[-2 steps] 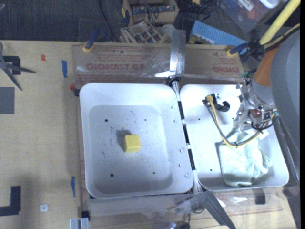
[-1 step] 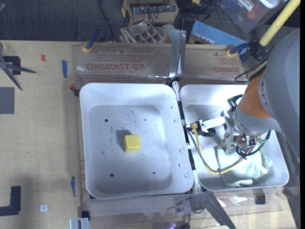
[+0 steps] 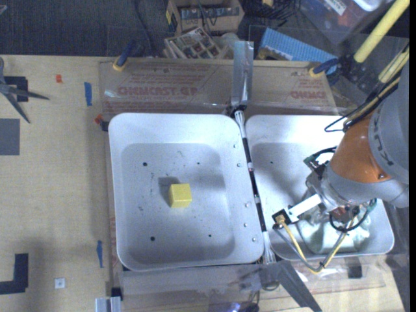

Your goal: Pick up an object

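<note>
A small yellow cube lies near the middle of the left white bin. The grey arm with its orange band reaches in from the right and hangs low over the front part of the right white bin. My gripper points down into that bin, far to the right of the cube, and the wrist covers most of it. Something pale greenish sits blurred under the gripper near the bin floor; I cannot tell what it is or whether it is held.
A metal divider and the bins' touching rims run between the two bins. Yellow and black cables loop off the wrist over the right bin's front edge. Clutter and boxes stand behind the bench.
</note>
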Controlling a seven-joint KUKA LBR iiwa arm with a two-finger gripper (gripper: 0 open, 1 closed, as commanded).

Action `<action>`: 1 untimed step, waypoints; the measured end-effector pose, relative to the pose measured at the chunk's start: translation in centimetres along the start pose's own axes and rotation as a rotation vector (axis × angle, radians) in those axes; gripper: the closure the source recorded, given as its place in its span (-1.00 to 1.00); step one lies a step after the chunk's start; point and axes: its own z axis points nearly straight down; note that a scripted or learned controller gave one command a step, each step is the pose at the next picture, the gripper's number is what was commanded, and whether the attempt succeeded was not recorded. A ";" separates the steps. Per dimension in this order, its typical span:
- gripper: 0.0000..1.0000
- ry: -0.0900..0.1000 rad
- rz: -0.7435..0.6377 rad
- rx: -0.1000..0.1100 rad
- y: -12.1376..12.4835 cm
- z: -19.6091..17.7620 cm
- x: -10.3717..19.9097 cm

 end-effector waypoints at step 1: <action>1.00 0.000 0.334 -0.003 0.0 -8.9 3.0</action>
